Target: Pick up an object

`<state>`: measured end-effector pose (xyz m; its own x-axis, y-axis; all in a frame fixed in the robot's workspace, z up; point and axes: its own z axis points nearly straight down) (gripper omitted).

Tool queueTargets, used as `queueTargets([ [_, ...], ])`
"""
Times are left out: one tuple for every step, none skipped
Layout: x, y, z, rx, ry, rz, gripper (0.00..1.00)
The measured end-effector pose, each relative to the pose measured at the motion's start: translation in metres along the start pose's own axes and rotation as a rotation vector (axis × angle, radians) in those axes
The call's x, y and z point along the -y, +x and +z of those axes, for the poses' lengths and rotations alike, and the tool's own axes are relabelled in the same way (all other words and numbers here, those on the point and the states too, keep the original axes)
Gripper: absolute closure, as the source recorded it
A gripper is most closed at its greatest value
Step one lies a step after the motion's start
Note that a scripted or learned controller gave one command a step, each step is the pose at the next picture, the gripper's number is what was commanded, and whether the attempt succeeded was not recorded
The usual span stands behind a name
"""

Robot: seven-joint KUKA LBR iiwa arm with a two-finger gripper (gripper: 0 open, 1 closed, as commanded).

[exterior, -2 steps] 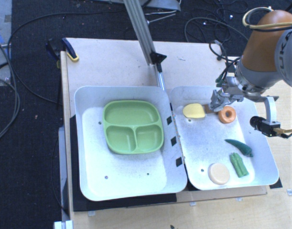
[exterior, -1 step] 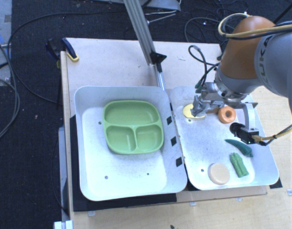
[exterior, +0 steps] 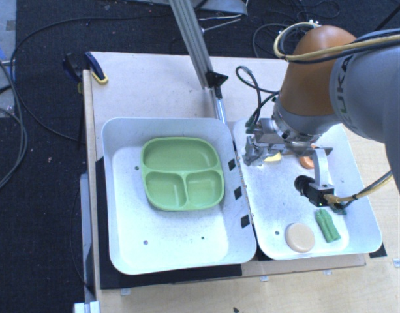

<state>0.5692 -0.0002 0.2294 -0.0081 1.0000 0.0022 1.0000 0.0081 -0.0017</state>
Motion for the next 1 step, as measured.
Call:
queueTargets([
  [0.0198, 0.0463, -0.003, 0.001, 0.001, 0.001, 1.0],
])
